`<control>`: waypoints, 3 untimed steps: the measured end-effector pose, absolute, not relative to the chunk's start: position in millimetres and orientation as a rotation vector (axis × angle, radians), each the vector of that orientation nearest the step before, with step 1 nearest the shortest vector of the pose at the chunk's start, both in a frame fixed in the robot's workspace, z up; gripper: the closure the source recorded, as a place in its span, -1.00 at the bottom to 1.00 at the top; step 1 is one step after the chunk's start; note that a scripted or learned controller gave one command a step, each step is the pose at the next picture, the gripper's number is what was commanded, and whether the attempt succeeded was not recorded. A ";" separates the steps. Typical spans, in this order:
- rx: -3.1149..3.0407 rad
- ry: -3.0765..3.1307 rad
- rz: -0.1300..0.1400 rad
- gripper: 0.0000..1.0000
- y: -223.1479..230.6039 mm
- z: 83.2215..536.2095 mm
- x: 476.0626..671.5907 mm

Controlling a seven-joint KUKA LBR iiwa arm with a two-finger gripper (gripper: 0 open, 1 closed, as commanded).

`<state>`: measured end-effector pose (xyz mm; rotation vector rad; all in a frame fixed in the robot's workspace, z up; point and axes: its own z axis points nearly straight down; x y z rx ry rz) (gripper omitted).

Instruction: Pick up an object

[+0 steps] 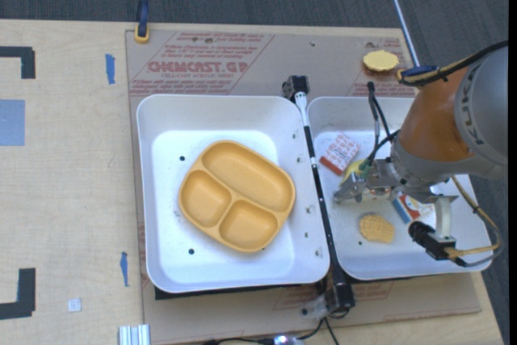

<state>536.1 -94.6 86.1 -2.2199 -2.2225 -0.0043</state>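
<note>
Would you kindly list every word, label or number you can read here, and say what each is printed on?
"CHEMCAST GP": large red print on the brown sheet under the bins, partly blurred.
Smaller red lines around it: too blurred to read.
Red-and-white packet in the right bin: print too small to read.

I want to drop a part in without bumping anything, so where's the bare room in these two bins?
Left bin: bare white floor around the yellow divided plate, widest along its near-left corner. Right bin: crowded, with the gripper over small items and a round cracker beside it; a narrow bare strip runs along the near wall.
</note>
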 end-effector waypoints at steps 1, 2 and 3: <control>-2.224 -2.223 -0.005 -1.00 -91.4 86.3 509.4; -2.226 -2.225 -0.009 1.00 -91.4 96.3 510.5; -2.221 -2.225 -0.004 1.00 -2.9 184.9 480.3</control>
